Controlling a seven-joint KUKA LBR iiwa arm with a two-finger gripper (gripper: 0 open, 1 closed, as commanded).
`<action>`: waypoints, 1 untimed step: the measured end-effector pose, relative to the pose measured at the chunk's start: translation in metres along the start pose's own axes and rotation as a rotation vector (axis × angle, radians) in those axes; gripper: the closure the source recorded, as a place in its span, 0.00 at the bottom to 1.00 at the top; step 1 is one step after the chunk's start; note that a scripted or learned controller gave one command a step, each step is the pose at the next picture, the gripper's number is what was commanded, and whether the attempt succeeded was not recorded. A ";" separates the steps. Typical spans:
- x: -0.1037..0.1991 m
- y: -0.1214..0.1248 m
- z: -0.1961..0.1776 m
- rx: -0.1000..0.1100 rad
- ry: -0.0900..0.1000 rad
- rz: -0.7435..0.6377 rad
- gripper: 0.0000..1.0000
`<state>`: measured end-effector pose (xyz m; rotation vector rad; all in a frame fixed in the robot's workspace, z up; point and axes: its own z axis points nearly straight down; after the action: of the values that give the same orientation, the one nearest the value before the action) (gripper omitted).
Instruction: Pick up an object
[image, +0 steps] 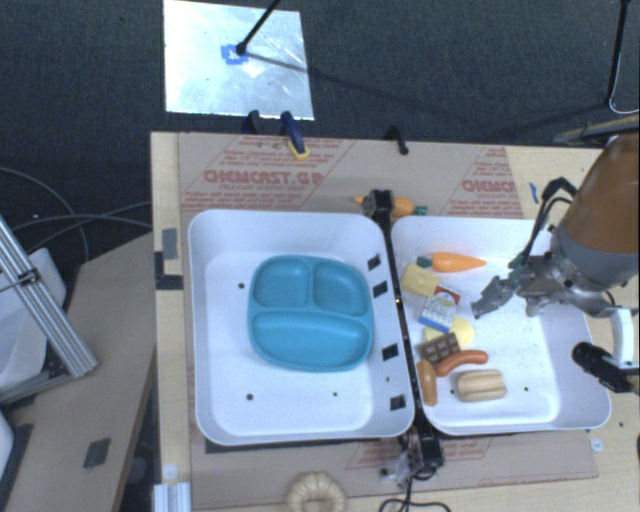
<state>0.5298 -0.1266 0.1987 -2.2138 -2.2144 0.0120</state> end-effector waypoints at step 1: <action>0.000 0.003 -0.007 -0.014 -0.002 -0.003 0.00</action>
<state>0.5328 -0.1262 0.2060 -2.2188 -2.2256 -0.0017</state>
